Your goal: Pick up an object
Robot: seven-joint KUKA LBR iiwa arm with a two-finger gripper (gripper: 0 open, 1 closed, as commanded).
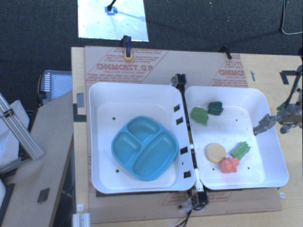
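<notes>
Hand (263,125) at right bin's (255,96) right wall, tips hard to read; cannot tell whether spread or together. Nothing in it. Candidates: two green pieces (207,112) far-left, tan disc (215,152), green stalk (240,150) and pink piece (229,165) clustered near side. Risk: touching items shove each other; rim collision on descent.

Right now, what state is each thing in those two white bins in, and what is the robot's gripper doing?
Blue plate: lying flat in the left bin, compartments facing up.
Dark green toy: loose in the right bin, near its back.
Light green toy: beside the dark one.
Tan disc: flat, touching the pink toy.
Green bunch: lying loose, next to the pink toy.
Gripper: over the right bin's right edge, holding nothing.
</notes>
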